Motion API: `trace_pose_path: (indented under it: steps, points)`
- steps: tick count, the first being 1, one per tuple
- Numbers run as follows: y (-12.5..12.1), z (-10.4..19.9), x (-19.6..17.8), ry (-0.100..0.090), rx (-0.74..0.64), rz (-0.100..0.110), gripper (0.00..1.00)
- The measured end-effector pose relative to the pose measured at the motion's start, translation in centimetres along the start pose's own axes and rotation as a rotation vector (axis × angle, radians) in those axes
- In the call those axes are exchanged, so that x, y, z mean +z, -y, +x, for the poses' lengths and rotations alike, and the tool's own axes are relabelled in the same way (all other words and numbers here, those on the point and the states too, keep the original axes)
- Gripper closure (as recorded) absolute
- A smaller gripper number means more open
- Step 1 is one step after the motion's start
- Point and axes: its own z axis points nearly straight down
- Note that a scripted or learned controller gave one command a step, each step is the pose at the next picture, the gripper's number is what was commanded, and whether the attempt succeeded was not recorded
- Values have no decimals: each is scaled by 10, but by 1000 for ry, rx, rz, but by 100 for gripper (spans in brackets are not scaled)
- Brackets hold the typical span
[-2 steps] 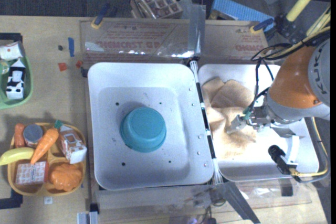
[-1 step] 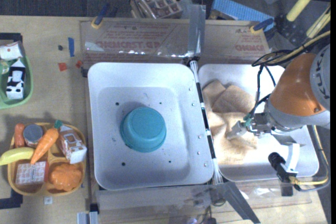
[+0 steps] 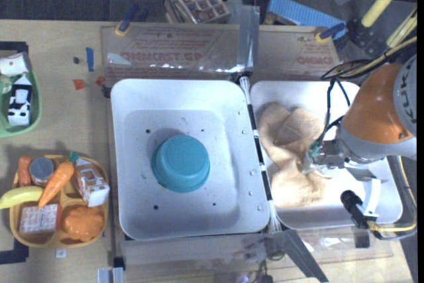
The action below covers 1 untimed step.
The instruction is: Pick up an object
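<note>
The gripper [image 3: 317, 161] sits low on the tan cloth [image 3: 289, 156] in the right bin [image 3: 391, 205]; its opening cannot be told.

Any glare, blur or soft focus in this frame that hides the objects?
Camera view: even lighting; glare streaks the clear film behind the bins; the blue bowl is crisp with a soft shadow; the gripper over the beige cloth is slightly soft, its fingers hard to read.
</note>
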Motion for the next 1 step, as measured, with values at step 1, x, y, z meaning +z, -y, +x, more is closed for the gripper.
trace_pose_path:
  steps: [1]
  points:
    - [-98, 22, -89, 1, -23, 18, 100]
